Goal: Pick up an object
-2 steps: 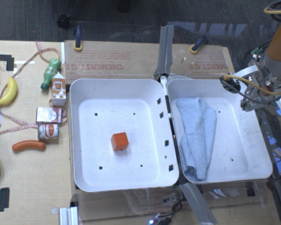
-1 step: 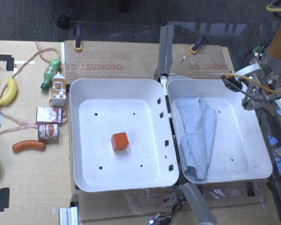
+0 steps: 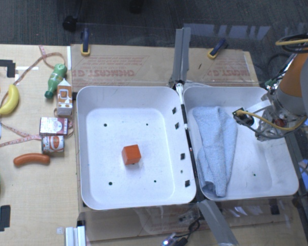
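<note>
The gripper (image 3: 265, 129) hangs over the right bin (image 3: 277, 181); whether it is parted or closed cannot be made out. Just to its left in that bin lies a pale blue-grey towel (image 3: 215, 147), crumpled into a long folded strip. Well farther left, in the left bin (image 3: 100, 188), sits a small orange-red cube (image 3: 131, 154) with plain faces. Beyond both bins, the cardboard (image 3: 123, 65) bears red upside-down print reading roughly "CHEMCAST GP".

One overhead camera, seemingly mid-height, slanted onto both bins (image 3: 143, 118)
</note>
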You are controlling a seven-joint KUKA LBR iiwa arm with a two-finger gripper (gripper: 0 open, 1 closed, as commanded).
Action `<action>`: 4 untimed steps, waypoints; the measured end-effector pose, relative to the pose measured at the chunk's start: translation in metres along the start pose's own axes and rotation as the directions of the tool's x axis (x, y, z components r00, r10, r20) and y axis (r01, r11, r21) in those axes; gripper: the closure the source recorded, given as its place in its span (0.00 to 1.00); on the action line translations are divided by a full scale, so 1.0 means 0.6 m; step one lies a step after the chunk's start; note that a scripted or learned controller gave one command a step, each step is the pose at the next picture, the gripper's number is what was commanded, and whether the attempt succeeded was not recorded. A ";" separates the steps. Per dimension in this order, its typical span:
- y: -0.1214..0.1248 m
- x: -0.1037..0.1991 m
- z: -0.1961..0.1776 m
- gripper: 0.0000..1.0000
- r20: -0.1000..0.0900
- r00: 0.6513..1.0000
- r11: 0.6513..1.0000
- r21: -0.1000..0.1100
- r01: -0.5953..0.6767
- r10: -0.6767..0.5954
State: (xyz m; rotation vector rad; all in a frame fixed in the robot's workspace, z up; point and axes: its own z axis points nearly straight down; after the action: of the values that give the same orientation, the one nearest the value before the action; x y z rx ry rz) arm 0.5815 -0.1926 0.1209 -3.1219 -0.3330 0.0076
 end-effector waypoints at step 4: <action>-0.055 0.102 -0.223 1.00 -0.002 1.000 1.000 -0.003 0.001 -0.001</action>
State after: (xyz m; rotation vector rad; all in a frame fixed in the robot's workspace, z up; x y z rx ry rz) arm 0.6352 -0.1475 0.2544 -3.1244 -0.3351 0.0044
